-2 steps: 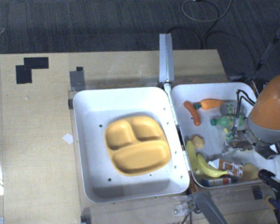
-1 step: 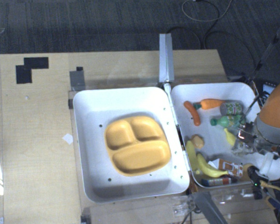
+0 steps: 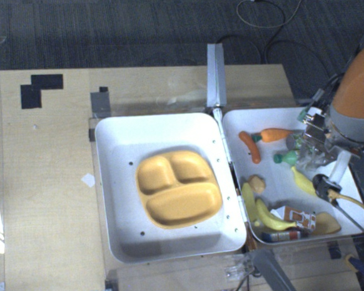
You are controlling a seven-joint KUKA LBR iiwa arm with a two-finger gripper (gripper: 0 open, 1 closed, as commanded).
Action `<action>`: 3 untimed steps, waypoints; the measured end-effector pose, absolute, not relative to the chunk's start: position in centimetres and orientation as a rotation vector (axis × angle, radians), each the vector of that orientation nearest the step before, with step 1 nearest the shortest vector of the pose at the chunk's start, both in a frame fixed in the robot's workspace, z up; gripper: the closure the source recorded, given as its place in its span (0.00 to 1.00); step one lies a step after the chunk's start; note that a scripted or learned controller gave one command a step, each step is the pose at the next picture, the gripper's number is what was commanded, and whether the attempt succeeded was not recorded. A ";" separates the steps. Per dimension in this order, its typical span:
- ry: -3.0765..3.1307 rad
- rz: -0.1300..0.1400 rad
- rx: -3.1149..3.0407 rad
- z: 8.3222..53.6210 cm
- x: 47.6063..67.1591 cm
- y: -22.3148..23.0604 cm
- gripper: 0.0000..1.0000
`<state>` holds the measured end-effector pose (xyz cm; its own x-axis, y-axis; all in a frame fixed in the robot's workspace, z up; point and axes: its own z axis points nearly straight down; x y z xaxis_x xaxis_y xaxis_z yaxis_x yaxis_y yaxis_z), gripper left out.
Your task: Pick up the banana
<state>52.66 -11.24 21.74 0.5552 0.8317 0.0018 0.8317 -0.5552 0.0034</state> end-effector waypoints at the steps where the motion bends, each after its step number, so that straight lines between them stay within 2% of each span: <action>1: 0.434 0.001 3.111 24.5 51.8 -6.5 1.00; 2: 0.432 0.001 3.113 20.8 52.5 -0.1 1.00; 3: 0.368 0.005 3.122 26.8 50.0 3.9 1.00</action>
